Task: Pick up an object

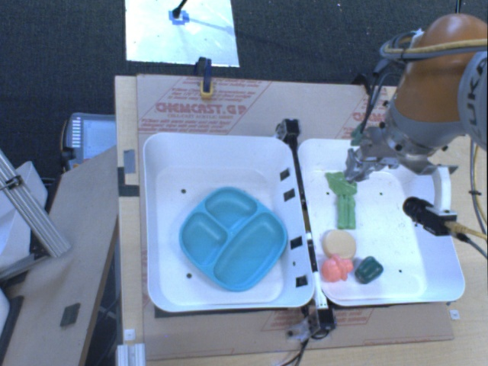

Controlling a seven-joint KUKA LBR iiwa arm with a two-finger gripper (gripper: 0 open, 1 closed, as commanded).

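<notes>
Down front sit a pink toy [335, 268] and dark green block [369, 269], while my pincer [357, 168], grip unclear, might slip off the long green toy [344, 201].

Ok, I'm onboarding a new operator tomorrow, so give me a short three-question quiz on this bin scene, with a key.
1. True or false: the blue divided plate lies in the same bin as the green toy.
2. Multiple choice: which item is the tool closest to? A) the dark green piece B) the green toy C) the pink toy
3. Fill in: the round tan item sits just above the ____ toy in the picture.

Key
1. False: the plate is in the left bin, the green toy in the right bin.
2. B
3. pink
</notes>
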